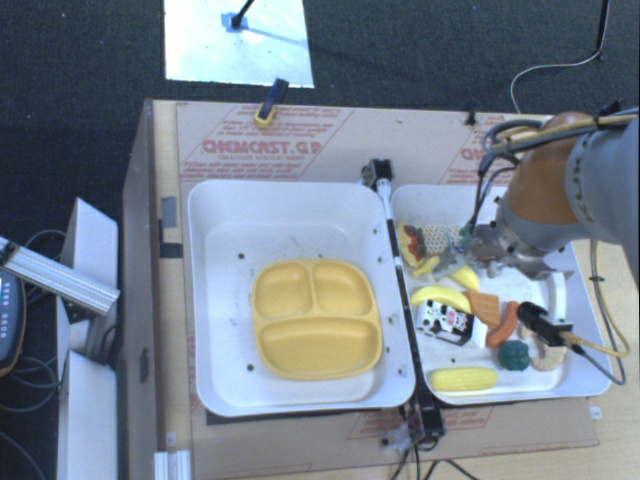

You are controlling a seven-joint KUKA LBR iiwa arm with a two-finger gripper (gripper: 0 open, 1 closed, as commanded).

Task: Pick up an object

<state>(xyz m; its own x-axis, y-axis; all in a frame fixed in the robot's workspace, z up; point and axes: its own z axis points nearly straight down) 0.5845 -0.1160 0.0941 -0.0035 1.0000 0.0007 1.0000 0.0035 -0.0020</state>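
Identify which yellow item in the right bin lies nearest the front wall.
The corn cob. It lies along the right bin's front wall, while the banana sits farther back, mid-bin.

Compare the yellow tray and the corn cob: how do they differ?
The tray lies in the left bin; the corn cob lies in the right bin. The tray is far larger, flat, with three compartments; the cob is a small rounded bar. The tray sits alone; the cob lies among other toys. Both are yellow.
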